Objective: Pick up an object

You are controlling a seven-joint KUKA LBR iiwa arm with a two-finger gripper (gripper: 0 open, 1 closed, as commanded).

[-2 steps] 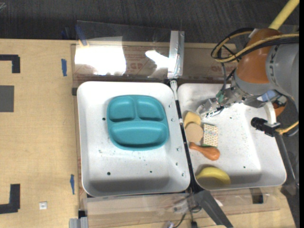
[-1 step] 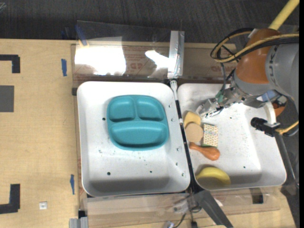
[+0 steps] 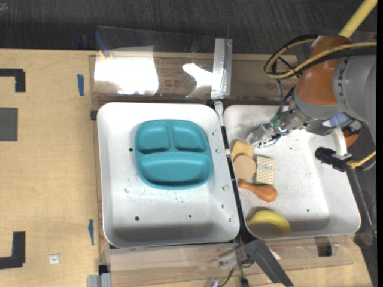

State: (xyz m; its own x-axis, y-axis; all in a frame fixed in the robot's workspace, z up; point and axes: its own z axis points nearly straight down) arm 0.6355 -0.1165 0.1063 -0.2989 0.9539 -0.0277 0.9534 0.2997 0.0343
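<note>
In the camera view the right bin (image 3: pixel 311 184) holds a small pile at its left side: a tan bread-like piece (image 3: pixel 243 158), a patterned cracker-like square (image 3: pixel 265 170), an orange carrot-shaped toy (image 3: pixel 261 189) and a yellow banana-like piece (image 3: pixel 268 221) near the front. My gripper (image 3: pixel 264 135) hangs low over the bin's back left part, just above and right of the tan piece. Nothing shows between its fingers. The grey arm with its orange band (image 3: pixel 317 79) comes in from the upper right.
The left bin (image 3: pixel 119 214) carries a teal divided plate (image 3: pixel 173 152). A clear plastic sheet (image 3: pixel 158 70) and a metal bracket (image 3: pixel 222 67) stand behind the bins. Yellow and black cables (image 3: pixel 287 58) loop around the wrist. Wooden bench surface lies at the left.
</note>
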